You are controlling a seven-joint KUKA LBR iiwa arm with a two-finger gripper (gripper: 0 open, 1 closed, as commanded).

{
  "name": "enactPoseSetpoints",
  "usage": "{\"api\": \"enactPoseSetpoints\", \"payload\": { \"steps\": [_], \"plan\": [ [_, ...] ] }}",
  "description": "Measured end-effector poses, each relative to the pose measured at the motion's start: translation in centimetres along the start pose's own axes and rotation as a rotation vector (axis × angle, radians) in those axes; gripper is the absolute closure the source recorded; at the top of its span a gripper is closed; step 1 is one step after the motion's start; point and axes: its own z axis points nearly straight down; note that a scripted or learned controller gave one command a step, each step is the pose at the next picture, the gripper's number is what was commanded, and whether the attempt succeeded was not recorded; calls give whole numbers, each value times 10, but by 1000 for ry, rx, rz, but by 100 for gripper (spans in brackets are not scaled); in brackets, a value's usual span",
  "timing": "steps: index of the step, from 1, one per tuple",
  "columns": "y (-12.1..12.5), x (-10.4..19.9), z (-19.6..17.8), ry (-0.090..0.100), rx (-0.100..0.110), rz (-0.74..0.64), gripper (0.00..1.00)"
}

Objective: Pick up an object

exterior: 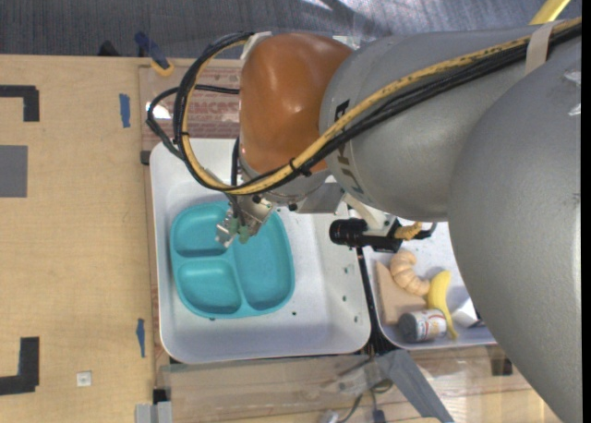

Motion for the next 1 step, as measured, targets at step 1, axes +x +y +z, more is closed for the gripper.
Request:
{"api": "enactPoseSetpoints", "payload": {
  "steps": [1],
  "plan": [
    [-26, 32, 114, 3, 0, 233, 100]
  ]
}}
